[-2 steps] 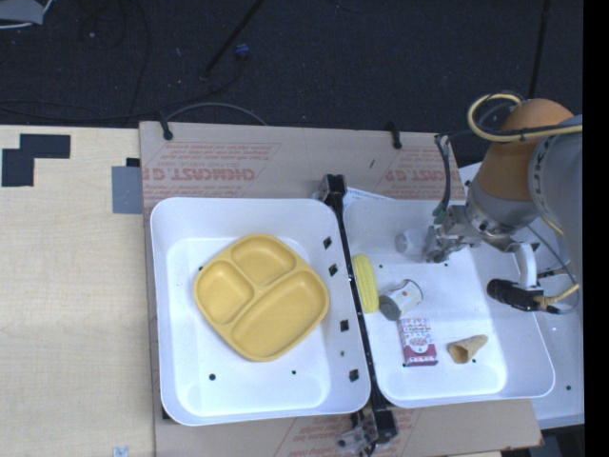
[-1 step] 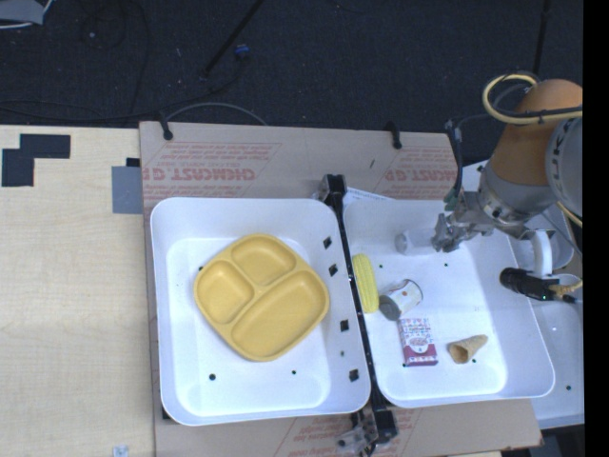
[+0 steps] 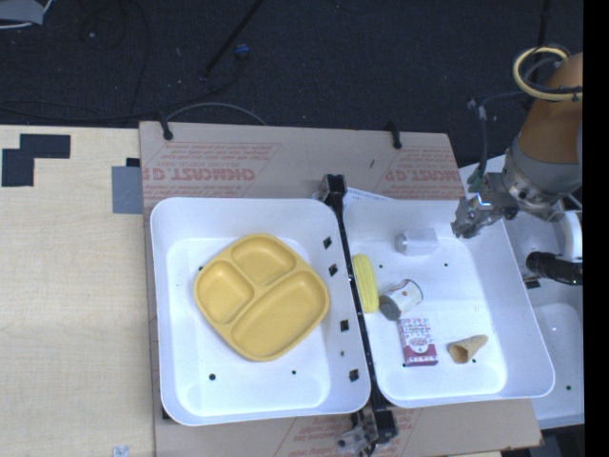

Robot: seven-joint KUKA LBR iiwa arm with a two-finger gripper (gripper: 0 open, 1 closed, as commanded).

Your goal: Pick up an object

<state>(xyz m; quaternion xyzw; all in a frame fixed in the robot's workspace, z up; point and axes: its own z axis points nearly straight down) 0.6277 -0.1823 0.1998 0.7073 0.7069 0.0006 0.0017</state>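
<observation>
- The pickable things are all sitting in the right bin [image 3: 533, 350]: a corn cob [image 3: 363, 283] lying lengthwise just beside the divider between the bins, a small can [image 3: 401, 299] on its side near the cob's lower end, a red-and-white carton [image 3: 418, 341] lying flat below the can, an ice-cream cone [image 3: 467, 348] to the carton's right, and a pale little cylinder [image 3: 415, 243] resting toward the far wall.
- The left bin [image 3: 181, 369] is holding a yellow divided plate [image 3: 261, 295], sitting flat near its middle.
- The gripper [image 3: 471, 215] is hanging over the far right corner of the right bin, well apart from every object; nothing is showing between its fingers, so I judge it is carrying nothing.
- How wide the pincer is standing, I cannot tell; it is dark, small and seen at a slant.
- The step in hand looks like the approach: no object is chosen or touched yet, as far as I can judge.
- The next move is calling for a swing inward over one target and a descent; the pale cylinder is lying nearest, while the cob is sitting awkwardly close to the bin wall.
- The arm [image 3: 547, 136] is cut off at the right edge.
- The can's label and the carton's print are too small to read.
</observation>
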